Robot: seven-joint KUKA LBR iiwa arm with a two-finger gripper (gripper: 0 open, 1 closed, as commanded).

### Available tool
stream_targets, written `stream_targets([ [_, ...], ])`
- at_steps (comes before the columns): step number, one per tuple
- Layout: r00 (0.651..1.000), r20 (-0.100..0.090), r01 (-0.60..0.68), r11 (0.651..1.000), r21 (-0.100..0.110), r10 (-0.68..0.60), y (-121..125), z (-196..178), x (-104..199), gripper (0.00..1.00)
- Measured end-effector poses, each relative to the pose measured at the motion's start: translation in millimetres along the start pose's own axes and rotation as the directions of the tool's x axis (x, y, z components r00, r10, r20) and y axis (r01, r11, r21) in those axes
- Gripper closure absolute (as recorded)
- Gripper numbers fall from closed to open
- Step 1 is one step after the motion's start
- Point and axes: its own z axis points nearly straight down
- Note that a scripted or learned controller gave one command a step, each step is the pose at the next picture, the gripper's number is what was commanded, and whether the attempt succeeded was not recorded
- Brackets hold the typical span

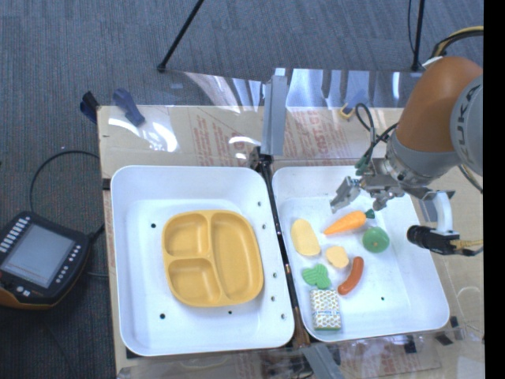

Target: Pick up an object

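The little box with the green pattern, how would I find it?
Look in the right bin, at the end farthest from the gripper. The box lies below the green leaf, and it alone has square corners.

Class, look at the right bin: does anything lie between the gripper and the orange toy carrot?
Nothing visible does. The gripper hangs just above the orange toy carrot in the right white bin, with bare space between them. The round green toy and pale yellow oval piece lie beside the carrot, not over it.

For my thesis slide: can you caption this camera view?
KUKA arm's pincer hovers over a toy carrot in the right bin; a yellow divided plate sits in the left bin.
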Motion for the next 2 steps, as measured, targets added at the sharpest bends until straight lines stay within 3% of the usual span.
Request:
stream_targets([
  [1,1.000,0.000,0.027,1.000,0.001,-0.027,4,111,-37,0.00],
  [2,1.000,-0.001,0.024,1.000,-0.001,-0.024,4,100,-37,1.00],
])
